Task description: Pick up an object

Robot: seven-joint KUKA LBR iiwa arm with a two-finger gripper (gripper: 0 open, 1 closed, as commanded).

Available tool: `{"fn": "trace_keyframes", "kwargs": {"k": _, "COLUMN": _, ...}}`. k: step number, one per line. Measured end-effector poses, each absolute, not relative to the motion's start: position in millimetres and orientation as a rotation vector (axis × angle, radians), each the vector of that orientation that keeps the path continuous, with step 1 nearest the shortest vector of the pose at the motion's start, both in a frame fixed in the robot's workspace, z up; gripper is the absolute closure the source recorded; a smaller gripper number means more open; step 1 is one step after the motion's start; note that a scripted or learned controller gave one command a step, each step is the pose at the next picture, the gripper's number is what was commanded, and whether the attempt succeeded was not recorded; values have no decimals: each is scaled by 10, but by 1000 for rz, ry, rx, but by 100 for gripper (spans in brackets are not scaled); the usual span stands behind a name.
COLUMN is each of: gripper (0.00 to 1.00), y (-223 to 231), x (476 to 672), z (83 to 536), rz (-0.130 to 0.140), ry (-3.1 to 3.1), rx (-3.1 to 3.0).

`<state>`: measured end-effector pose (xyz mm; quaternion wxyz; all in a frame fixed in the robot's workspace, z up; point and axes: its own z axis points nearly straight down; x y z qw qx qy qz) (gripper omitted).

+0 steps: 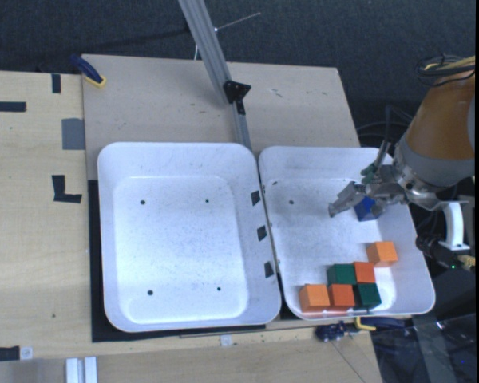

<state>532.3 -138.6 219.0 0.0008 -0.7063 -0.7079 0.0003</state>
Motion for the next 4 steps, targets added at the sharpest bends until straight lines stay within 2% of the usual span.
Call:
{"fn": "trace_keyframes", "kwargs": {"k": 1, "gripper": 0, "y": -1390, "x": 5323, "z": 2191, "rz": 2, "ry": -2223, "rx": -2218}}
{"fn": "trace_keyframes", "kwargs": {"k": 4, "gripper": 0, "y": -1263, "x": 5336, "z": 902, "rz": 4, "ry": -2223, "rx": -2218}}
